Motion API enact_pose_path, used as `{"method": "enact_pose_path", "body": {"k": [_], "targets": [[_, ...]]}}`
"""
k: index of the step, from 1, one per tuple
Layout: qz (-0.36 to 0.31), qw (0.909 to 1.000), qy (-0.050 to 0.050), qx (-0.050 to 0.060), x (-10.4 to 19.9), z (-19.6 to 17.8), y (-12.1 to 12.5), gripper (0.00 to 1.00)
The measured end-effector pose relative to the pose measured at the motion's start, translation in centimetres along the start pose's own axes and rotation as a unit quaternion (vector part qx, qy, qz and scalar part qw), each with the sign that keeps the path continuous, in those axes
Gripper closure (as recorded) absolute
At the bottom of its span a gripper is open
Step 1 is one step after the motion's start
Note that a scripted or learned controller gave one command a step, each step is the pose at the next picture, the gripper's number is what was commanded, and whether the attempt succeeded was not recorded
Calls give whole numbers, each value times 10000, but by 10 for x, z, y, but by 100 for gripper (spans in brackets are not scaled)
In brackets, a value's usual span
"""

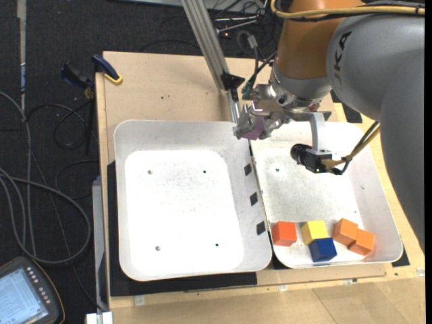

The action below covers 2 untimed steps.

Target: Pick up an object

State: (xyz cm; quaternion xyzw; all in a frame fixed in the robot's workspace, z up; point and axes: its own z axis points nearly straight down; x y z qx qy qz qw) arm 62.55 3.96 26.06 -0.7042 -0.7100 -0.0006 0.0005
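My gripper hangs over the far end of the ridge between the two bins, at the right bin's back left corner. A small purple block shows between its fingertips, and the fingers are shut on it, lifted off the bin floor. Along the right bin's near edge lie an orange block, a yellow block, a blue block and two more orange blocks, all well clear of the gripper.
The left bin has a bare speckled floor. A slanted metal rail runs behind the gripper. A black cable fitting hangs off the wrist over the right bin. Blue clamps lie at the bench's far left.
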Motion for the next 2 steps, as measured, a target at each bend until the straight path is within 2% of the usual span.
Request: {"method": "enact_pose_path", "body": {"k": [1,2], "targets": [[3,10000,-3,-3,50,13,23,100],[25,10000,-13,-2,47,12,22,0]]}}
